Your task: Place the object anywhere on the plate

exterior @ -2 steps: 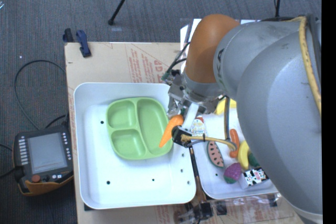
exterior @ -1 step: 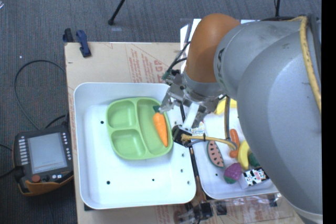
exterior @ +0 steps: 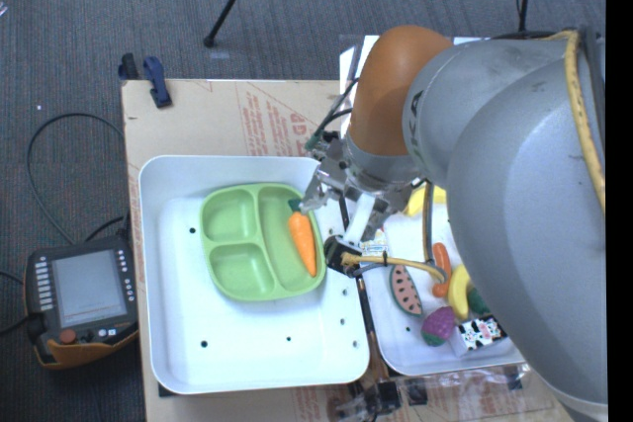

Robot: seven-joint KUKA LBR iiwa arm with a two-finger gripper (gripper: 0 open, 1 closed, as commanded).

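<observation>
A green plate (exterior: 237, 252) with three compartments lies in the left bin (exterior: 178, 351). An orange carrot (exterior: 302, 242) with a green top rests in the plate's long right compartment, pointing toward the near edge. My gripper (exterior: 332, 224) hovers just right of the carrot, over the plate's right rim, with its fingers spread apart. One fingertip (exterior: 310, 200) sits near the carrot's green top and the other is near the bin's right wall. Nothing is between the fingers; the carrot lies beside them on the plate.
The right bin (exterior: 396, 356) holds a watermelon slice (exterior: 404, 289), a banana (exterior: 458, 290), a purple fruit (exterior: 438, 324), a red piece (exterior: 441, 258) and a small printed box (exterior: 478, 332). The arm's bulk covers the right side. A teach pendant (exterior: 84, 296) sits left of the bench.
</observation>
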